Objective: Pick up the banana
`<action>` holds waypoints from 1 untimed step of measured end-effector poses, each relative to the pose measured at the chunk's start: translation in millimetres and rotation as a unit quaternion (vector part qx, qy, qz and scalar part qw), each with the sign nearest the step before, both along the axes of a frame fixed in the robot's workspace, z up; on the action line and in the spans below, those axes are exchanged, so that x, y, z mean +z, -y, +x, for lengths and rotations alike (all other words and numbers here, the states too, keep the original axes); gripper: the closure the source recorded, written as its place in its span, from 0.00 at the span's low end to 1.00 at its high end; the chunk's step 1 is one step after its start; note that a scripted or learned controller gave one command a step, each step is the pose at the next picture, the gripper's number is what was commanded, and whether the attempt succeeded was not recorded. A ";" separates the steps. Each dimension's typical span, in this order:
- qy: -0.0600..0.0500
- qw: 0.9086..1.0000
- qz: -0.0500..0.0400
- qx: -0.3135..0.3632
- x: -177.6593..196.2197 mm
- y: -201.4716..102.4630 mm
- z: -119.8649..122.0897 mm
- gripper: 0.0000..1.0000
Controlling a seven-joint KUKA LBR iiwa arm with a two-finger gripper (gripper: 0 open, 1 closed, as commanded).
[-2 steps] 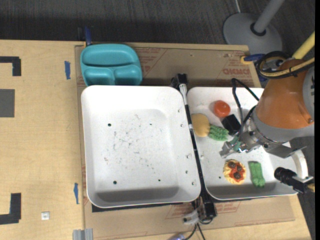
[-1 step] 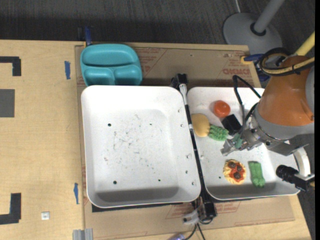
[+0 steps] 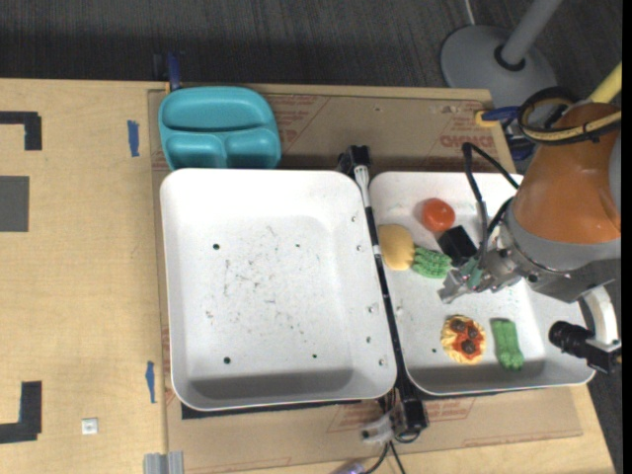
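The banana [image 3: 395, 247] is a short yellow piece lying at the left edge of the right bin [image 3: 553, 375], close to the divider between the bins. My gripper [image 3: 462, 280] hangs over the middle of the right bin, to the right of the banana and slightly nearer the front, with a gap between them. A knobbly green toy [image 3: 431, 264] lies between the banana and the gripper. Nothing shows in the gripper's grasp.
The right bin also holds a red-orange tomato [image 3: 437, 213], a black block [image 3: 456, 242], a small pizza piece [image 3: 464, 337] and a green pickle [image 3: 507, 344]. The left bin [image 3: 267, 284] sits beside it. A teal tray [image 3: 218, 126] stands behind the left bin.
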State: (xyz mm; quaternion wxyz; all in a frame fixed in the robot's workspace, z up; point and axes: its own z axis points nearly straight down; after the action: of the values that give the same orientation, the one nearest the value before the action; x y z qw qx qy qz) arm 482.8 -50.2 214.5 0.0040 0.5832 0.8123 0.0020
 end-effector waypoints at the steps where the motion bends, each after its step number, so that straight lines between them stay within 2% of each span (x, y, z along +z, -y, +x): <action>1: -0.005 1.000 0.001 0.026 -30.0 -46.3 -3.4 1.00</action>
State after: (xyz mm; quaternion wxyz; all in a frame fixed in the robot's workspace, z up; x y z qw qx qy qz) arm 479.3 -3.8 184.5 -0.0009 0.5616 0.8274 -0.0001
